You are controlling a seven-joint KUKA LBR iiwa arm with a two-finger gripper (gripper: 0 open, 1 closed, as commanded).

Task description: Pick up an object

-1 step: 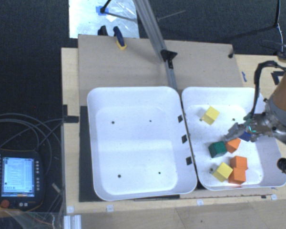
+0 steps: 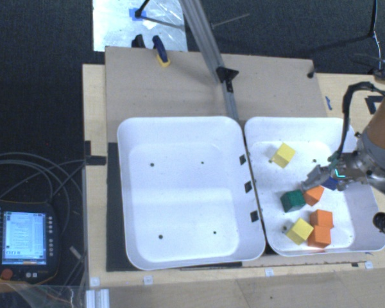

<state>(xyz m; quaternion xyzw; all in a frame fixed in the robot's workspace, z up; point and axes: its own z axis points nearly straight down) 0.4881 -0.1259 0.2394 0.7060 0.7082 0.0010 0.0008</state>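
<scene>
Claw (image 2: 313,179) down low in the right bin (image 2: 362,239), can't tell if spread or pinched, orange block (image 2: 314,196) just below-left of the tips, touching the green block (image 2: 292,201), so basically right there.

Small blocks lie in the right white bin (image 2: 263,172): a yellow cube (image 2: 283,154) far left, a green cube (image 2: 292,201) touching an orange block (image 2: 314,196), a second yellow cube (image 2: 300,230) beside two stacked orange blocks (image 2: 320,228) nearest.
</scene>
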